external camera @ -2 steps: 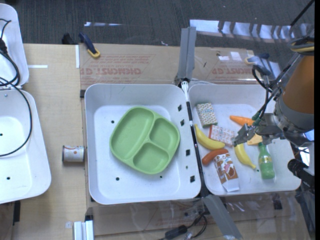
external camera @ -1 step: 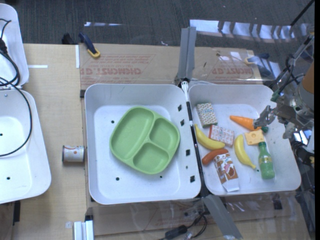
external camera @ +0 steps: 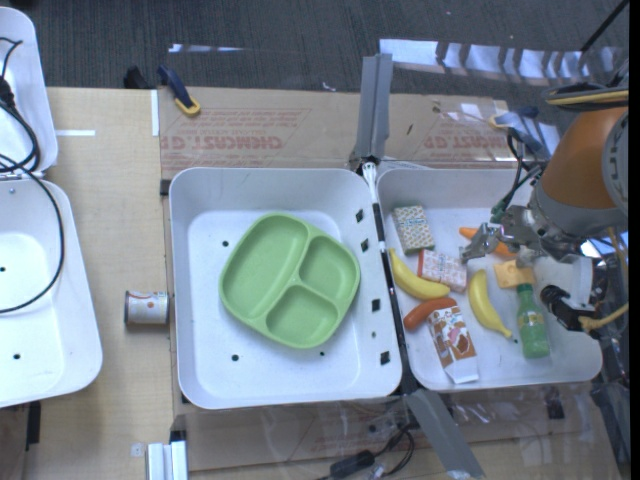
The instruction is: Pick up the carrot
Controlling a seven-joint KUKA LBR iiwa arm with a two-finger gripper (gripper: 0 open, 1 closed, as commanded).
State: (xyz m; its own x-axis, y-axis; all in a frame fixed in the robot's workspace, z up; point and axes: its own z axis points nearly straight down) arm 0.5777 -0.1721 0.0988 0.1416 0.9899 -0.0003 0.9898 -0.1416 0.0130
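The tool [external camera: 487, 240] hangs low in the right bin [external camera: 440, 373]; how far open, I cannot tell. The carrot [external camera: 468, 233] lies just left of its tip, apparently ungripped.

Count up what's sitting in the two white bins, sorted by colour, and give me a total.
Green: 2, the divided plate and the bottle
Yellow: 2, both bananas
Orange or red: 3, the carrot, the sausage and a small orange block
Printed packets: 3
Total: 10
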